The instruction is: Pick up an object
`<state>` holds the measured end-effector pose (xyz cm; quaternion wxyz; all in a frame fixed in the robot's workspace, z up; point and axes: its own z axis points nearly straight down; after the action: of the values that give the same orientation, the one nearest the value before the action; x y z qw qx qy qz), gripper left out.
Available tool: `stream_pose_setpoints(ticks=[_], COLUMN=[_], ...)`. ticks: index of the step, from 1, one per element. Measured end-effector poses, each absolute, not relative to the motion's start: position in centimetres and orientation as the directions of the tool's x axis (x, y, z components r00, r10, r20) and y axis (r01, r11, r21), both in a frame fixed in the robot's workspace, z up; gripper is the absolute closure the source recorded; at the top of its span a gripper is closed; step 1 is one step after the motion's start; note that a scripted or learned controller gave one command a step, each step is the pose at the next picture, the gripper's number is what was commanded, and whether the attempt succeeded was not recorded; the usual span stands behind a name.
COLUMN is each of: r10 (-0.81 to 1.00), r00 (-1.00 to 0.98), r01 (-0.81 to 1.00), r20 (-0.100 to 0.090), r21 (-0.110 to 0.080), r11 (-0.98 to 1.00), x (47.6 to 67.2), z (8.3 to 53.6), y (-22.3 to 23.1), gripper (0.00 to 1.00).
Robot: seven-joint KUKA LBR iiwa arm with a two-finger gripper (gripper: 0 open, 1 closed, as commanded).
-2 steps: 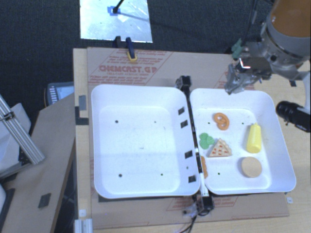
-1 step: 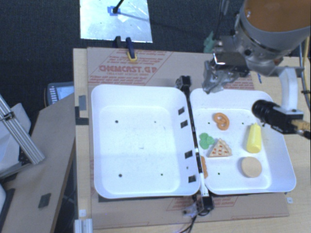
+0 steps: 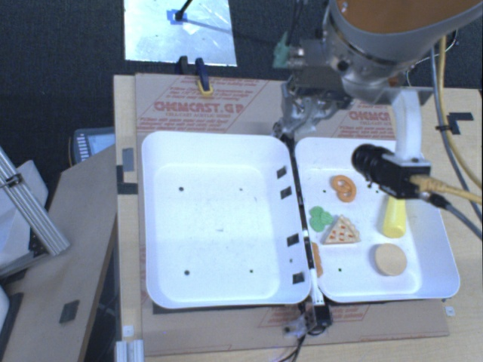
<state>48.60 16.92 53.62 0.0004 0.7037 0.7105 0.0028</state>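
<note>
While the arm (image 3: 392,21) is reaching in from the right, its claw (image 3: 298,123) is hanging at the far end of the seam between the two bins, just above their back rims. Whether the claw is apart or together cannot be told, the metal parts there being too tangled and dark to separate; nothing is showing gripped in it.

A black cylindrical unit (image 3: 385,170) on the arm is projecting over the right bin (image 3: 438,277). In that bin the following are lying: an orange pretzel-shaped piece (image 3: 343,188) near the middle, a green leafy piece (image 3: 321,218) close to the seam, a triangular pizza-slice piece (image 3: 341,231) just beside it, a yellow cylinder (image 3: 394,217) further right, and a tan round disc (image 3: 391,260) nearer the front. A further orange item (image 3: 316,259) is sitting against the seam, partly hidden.

The left bin (image 3: 215,221) is standing beside the right one, both resting on printed cardboard (image 3: 200,105) on the worktop (image 3: 124,111)
</note>
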Motion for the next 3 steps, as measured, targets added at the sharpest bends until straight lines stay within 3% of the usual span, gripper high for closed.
stream_pose_setpoints(ticks=[1,2,3], r10=[1.0,1.0,1.0], r00=[-0.008,-0.004,-0.004], r01=[1.0,1.0,1.0], r20=[0.002,0.001,0.001], r21=[0.002,0.002,0.002], r11=[0.008,0.004,0.004], x=[48.6,48.63,48.63], z=[53.49,53.49,53.49], y=[21.96,21.68,21.68], gripper=[1.0,0.0,0.0])
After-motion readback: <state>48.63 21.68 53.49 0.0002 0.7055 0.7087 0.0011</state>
